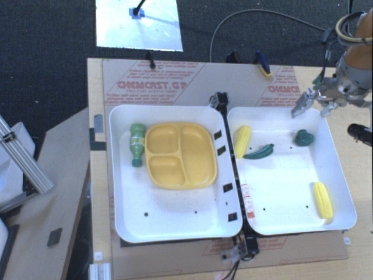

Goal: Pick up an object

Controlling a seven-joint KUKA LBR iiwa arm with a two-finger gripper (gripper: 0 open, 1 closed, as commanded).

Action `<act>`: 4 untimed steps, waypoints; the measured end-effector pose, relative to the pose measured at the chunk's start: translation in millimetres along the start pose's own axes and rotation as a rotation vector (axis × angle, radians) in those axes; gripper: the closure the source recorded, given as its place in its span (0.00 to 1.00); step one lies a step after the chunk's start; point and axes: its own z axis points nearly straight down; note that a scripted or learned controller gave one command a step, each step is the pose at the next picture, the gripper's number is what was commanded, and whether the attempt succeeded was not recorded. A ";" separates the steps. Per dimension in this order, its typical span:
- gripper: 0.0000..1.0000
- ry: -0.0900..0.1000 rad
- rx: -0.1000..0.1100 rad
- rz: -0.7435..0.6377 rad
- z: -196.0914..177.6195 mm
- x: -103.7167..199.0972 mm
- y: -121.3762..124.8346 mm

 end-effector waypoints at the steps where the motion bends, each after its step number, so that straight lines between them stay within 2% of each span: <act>1: 0.00 0.001 0.005 0.002 62.2 -2.4 -2.0; 2: 0.00 -0.001 -0.001 0.000 92.0 -6.2 -5.4; 3: 0.00 0.000 0.002 -0.001 124.8 -5.9 -5.0; 4: 1.00 -0.002 -0.005 -0.004 110.8 -6.3 -2.8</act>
